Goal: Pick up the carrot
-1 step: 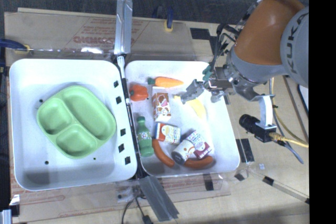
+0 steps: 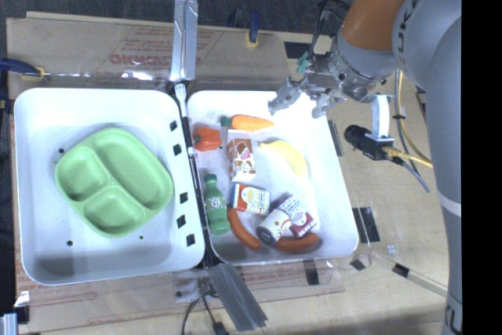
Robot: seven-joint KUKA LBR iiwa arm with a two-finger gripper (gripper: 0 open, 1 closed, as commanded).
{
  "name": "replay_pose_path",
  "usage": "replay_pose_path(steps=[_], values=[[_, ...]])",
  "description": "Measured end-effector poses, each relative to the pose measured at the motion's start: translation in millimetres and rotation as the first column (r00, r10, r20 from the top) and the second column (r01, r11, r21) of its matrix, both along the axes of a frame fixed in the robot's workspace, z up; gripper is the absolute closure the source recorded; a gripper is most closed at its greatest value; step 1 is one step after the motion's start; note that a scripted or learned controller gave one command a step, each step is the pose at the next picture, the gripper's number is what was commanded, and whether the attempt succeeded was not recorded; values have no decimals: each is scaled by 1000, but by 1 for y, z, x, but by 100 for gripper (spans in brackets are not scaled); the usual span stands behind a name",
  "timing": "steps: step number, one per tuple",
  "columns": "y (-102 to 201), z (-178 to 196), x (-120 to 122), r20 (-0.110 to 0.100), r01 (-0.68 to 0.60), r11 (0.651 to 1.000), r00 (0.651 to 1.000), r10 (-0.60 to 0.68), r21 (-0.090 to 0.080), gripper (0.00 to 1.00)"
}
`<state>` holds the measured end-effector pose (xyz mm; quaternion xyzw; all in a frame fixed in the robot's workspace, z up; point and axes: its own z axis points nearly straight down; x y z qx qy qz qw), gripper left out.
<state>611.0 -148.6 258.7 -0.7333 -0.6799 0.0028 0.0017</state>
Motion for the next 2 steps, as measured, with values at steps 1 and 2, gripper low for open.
replay_pose_path(steps=[1, 2], values=[[11, -63, 45, 1, 123, 992, 992, -123, 0, 0], [19, -94, 45, 0, 54, 999, 999, -54, 2, 0]])
